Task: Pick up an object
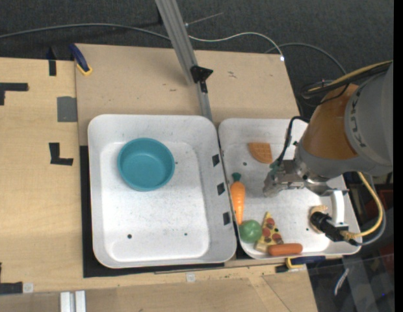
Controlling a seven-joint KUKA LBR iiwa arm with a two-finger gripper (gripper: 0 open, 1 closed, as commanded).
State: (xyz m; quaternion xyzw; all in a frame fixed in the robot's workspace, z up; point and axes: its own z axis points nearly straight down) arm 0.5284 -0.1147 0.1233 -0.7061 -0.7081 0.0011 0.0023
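My gripper (274,182) hangs low over the middle of the right bin (289,130), reaching in from the right. Nothing shows between its fingers. An orange flat piece (259,151) lies just up-left of it. A toy carrot (237,200) lies along the bin's left wall. A green round toy (250,230), a pizza slice (268,230) and a hot dog (284,249) sit near the bin's front edge, below the gripper.
The left bin (104,174) holds a teal bowl (146,164) in its upper left part. A grey metal pole (182,41) slants down from the top to the gap between the bins. Cables run across the dark floor behind the bench.
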